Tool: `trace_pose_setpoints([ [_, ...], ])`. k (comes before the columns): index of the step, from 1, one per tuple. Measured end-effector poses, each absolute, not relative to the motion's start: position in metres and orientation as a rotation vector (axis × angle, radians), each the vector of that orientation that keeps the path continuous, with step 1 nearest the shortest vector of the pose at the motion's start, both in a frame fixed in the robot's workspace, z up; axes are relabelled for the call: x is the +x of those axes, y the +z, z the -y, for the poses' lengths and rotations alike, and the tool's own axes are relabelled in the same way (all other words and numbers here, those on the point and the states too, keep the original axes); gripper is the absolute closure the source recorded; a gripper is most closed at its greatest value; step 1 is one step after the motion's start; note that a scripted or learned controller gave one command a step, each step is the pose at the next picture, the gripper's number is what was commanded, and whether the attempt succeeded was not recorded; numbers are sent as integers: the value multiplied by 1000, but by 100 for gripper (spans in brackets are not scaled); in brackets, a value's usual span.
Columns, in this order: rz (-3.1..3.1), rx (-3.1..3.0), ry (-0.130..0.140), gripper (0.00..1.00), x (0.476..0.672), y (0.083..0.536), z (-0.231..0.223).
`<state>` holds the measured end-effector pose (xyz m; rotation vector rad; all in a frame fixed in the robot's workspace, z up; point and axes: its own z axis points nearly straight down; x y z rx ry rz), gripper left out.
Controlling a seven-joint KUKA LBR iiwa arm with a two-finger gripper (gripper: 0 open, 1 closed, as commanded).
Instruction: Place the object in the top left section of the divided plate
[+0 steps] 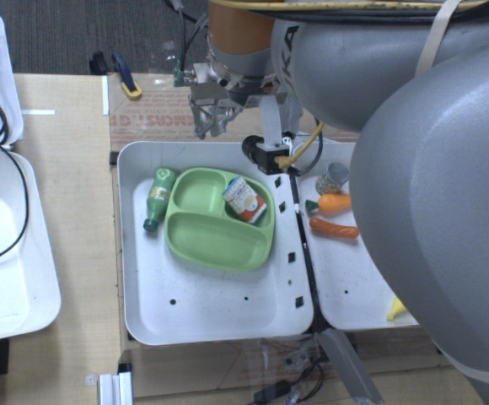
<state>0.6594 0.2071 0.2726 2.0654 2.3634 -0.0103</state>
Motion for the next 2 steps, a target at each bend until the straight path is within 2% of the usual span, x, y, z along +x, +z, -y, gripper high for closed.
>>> trace_pose_setpoints([
  [1,-2440,1979,-6,100,633,266,-166],
  [2,-2573,1802,-4,100,607,249,-31],
])
